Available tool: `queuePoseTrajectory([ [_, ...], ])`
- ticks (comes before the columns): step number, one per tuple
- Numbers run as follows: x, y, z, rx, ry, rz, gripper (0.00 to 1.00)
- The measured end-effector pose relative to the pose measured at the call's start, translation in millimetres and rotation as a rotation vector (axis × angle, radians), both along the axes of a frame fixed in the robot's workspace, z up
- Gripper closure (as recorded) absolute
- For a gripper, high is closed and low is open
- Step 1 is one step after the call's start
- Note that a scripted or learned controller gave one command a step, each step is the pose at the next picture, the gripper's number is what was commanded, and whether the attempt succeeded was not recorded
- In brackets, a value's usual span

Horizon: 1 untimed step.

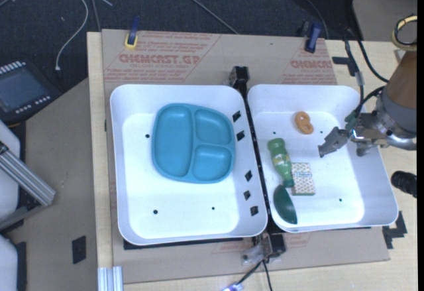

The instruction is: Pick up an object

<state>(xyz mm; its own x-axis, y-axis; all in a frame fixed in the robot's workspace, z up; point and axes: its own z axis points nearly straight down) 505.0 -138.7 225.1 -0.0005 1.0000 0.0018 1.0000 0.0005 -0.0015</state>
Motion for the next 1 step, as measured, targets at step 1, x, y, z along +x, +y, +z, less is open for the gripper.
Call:
queuePoseTrajectory([
  [1, 4.6, -8.4, -50.3, 0.001, 0.004, -0.002, 0.0],
])
